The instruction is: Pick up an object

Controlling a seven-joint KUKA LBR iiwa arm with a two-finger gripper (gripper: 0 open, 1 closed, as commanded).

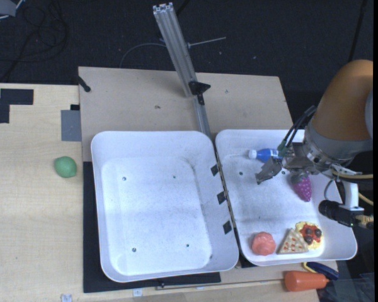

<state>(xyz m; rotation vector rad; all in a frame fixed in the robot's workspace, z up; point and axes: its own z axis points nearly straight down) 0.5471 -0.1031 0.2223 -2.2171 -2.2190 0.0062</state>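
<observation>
Purple grapes (302, 187) just right of gripper (269, 172), right bin (252, 197)

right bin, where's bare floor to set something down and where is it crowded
In the right bin, the bare patch is the left-centre floor, bordered by the divider edge, the tool above and the red ball below. The right side is crowded: blue-capped bottle, purple grapes, cake slice. The left bin has open floor throughout.
</observation>
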